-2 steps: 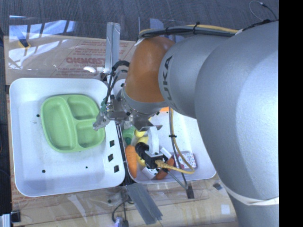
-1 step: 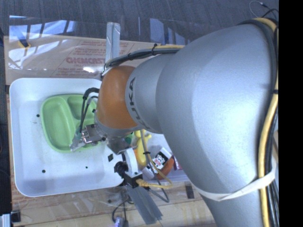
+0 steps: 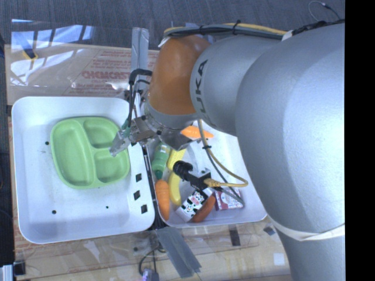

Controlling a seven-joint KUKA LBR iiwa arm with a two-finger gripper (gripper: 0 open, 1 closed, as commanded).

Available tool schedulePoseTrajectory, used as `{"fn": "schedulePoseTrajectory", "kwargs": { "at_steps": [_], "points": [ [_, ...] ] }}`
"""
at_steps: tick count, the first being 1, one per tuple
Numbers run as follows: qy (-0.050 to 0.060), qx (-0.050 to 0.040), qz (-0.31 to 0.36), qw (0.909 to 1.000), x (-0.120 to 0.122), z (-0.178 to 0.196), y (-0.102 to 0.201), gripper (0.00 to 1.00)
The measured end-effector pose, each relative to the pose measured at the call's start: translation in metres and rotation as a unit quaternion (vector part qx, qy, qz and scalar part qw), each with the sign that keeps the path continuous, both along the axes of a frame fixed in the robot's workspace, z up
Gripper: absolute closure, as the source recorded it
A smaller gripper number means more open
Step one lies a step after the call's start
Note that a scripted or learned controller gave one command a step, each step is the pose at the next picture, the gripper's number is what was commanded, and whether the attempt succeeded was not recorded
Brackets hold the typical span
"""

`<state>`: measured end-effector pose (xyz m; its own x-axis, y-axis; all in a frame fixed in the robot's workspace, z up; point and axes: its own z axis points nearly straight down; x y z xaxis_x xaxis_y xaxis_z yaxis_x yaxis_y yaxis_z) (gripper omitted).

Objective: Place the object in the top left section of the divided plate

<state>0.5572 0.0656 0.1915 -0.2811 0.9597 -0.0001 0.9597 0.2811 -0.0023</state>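
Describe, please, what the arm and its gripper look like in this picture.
The arm is bulky, rounded and smooth grey, with dark letters "UKA" showing on its shell. An orange band wraps it above the wrist. Yellow and black cables run along its top, and a thin cable loops beneath it. The gripper is small, metallic grey-silver.

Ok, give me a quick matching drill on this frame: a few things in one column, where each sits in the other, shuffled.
Things:
1. green divided plate
2. carrot
3. gripper
4. banana

Places:
A. right bin, by its left wall
B. over the plate's right edge
C. left bin
D. right bin, just right of the carrot

Pairs: 1-C, 2-A, 3-B, 4-D
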Motion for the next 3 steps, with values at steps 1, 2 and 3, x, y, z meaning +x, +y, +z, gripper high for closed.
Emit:
{"fn": "schedulePoseTrajectory", "kwargs": {
  "at_steps": [1,2,3],
  "points": [
    [0.001,-0.0003,0.002,1.0000,0.000,0.009,0.000,1.00],
    [0.000,-0.0002,-0.088,0.9962,0.046,-0.001,0.003,1.00],
    [0.000,0.0000,-0.126,0.9921,0.070,0.034,0.110,1.00]
  ]
}}
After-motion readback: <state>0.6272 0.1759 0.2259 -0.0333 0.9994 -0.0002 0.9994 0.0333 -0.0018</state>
